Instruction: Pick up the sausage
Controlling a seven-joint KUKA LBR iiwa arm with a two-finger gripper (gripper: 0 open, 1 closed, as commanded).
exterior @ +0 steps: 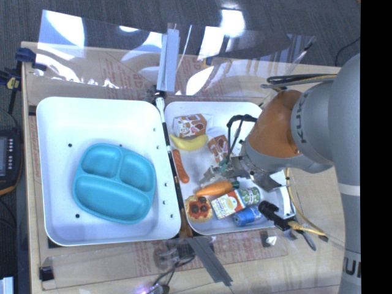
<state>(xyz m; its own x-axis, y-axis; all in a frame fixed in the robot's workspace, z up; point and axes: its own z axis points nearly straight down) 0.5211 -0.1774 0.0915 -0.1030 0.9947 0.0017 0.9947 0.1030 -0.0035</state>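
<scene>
Gripper [222,169] sits low in the right bin [211,106], roughly mid-bin, just above the carrot [214,188]; can't tell from this angle how it's set, too small and cluttered, nothing visibly held. Arm [288,133] with its orange band covers the bin's right half. Sausage [180,166] is to the gripper's left: thin, reddish-orange, lying lengthwise along the bin's left wall, close to the divider, just below the banana [188,143]. Apart from the gripper, with a strip of bare floor between. Around it: a small carton [188,125] above the banana, a brown packet [218,147] just above the gripper, a berry tart [199,207] below the sausage's lower end, yellow carton [225,205], green can [249,196] and blue can [247,216] lower right. Left bin [92,106] holds only a blue divided plate [114,181]. Step in hand looks like the approach, not yet on target. To do it well: shift left over the sausage's middle, turn so the grasp goes across its narrow width, not along it. Wall is tight on that side, so one side needs room against it; risk is clipping the rim or nudging the banana. Come straight down, pinch mid-length so it doesn't pivot on the lift.
</scene>
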